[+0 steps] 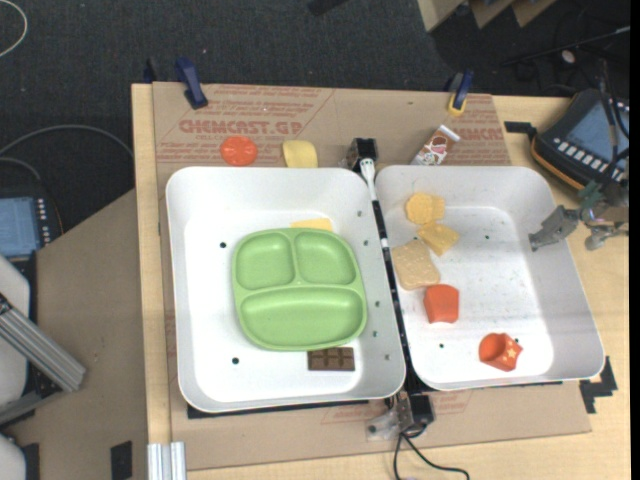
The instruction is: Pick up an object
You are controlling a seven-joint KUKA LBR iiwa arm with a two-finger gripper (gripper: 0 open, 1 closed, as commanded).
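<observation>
Gripper (556, 228) sat at the outer rim of the right bin (560, 298), partly cut by frame edge; couldn't tell open or closed, nothing seen gripped. Candidate objects all lay inside the right bin, well apart from the gripper: red block (442, 303) near bin centre, red crumpled piece (500, 351) toward the near wall, tan slice (414, 265) just beside the red block on its inner side, two yellow pieces (430, 223) touching or nearly so beyond the slice. Likely risks: yellow pieces and tan slice clustered tight by the inner wall, so a descent there could've nudged neighbours or clipped the wall; tan slice looked flat, likely hard to pinch; red crumpled piece close to the sloped near wall, could've slid away. Red block judged the cleanest target. Left of the right bin: green divided tray (298, 290), brown bar (331, 360) at its near edge, yellow thing (312, 225) mostly hidden under its far edge. Arm mostly out of frame; small items beyond the bins too small to identify.
</observation>
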